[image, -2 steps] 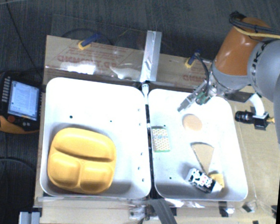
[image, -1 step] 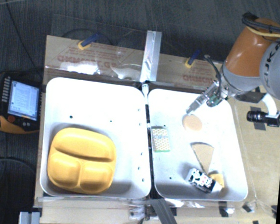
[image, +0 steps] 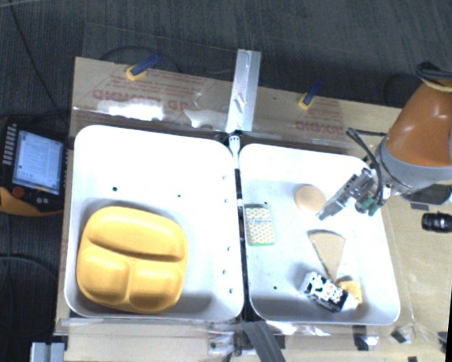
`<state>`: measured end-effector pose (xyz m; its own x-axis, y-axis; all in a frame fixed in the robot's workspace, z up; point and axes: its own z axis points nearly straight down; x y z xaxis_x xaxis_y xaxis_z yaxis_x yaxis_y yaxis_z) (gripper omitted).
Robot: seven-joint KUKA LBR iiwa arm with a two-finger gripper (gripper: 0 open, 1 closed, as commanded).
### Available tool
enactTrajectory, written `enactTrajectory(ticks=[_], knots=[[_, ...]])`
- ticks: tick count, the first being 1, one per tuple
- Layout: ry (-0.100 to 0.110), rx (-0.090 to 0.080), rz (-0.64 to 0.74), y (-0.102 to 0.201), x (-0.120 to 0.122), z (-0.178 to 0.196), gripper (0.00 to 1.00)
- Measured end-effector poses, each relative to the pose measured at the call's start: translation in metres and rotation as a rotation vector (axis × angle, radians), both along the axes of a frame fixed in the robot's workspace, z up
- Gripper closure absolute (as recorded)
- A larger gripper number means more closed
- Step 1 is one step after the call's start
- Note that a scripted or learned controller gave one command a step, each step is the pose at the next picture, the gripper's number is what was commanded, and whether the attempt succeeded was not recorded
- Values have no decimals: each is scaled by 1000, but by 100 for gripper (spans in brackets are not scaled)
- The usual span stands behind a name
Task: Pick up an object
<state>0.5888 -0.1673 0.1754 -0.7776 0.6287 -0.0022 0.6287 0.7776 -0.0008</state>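
Camera view: grey arm with orange band comes in from the right; the tool [image: 342, 204] hangs over the far-right part of the right shallow white bin [image: 379, 256], tilted down toward the left. Nothing visible between its tips; whether it is released or clenched I cannot tell at this size.

Candidates in the right bin: round tan disc [image: 310, 197] just left of the tool, nearest target. Tan wedge-shaped flat piece [image: 329, 247] sits nearer the camera, below the tool. Small green-and-white patterned packet [image: 258, 225] lies by the divider on the left side. Black-and-white small box with a yellow bit [image: 328, 291] is at the near right corner.

Left shallow white bin [image: 156, 161] holds a big yellow rounded foam-like block [image: 132, 256] (too wide for this tool, probably).

Judgement: step in hand is the approach to a grasp. Best bet is the disc: centre over it, straighten the tilt, descend straight, close across its narrow edge. It looks flat, so tips may need to reach the bin floor or they could slip over it. Keep apart from the far wall.
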Motion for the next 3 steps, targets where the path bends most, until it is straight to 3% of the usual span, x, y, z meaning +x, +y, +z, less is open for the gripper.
enactTrajectory(ticks=[1, 2, 3], knots=[[0, 0, -447, -9, 12, 10, 100], [0, 0, -738, 23, 53, -11, 100], [1, -2, -684, 26, 15, 25, 100]])
